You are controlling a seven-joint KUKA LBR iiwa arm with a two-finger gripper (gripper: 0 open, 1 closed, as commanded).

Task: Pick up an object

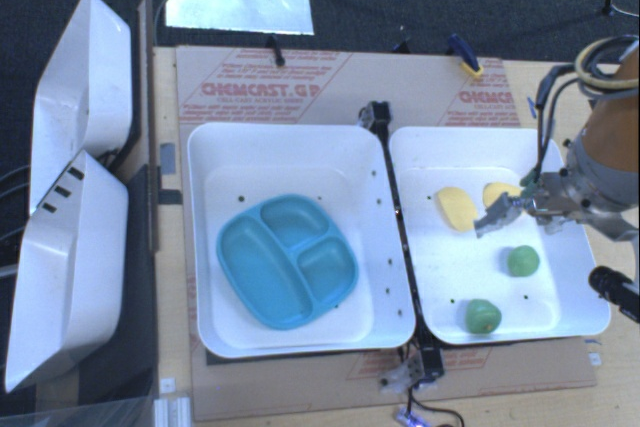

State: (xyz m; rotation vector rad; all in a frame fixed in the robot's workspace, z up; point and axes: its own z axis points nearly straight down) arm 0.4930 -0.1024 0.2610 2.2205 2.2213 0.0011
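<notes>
The hand [492, 215] hangs over the right bin [440, 315], its grip unclear, just beside the yellow piece [456, 208]. That piece looks light, smooth and firm; pinching across its narrow width seems safest.

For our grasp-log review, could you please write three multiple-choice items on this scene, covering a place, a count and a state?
1. Where does the blue divided plate lie?
A. left bin
B. right bin
C. on the bench outside the bins

2. How many green objects lie in the right bin?
A. one
B. two
C. four

3. How does the blue plate lie?
A. flat, compartments facing up
B. upside down
C. propped on edge against the bin wall

Answers: 1 A, it sits inside the left bin. 2 B, one green object and another. 3 A, its three compartments show.
</notes>
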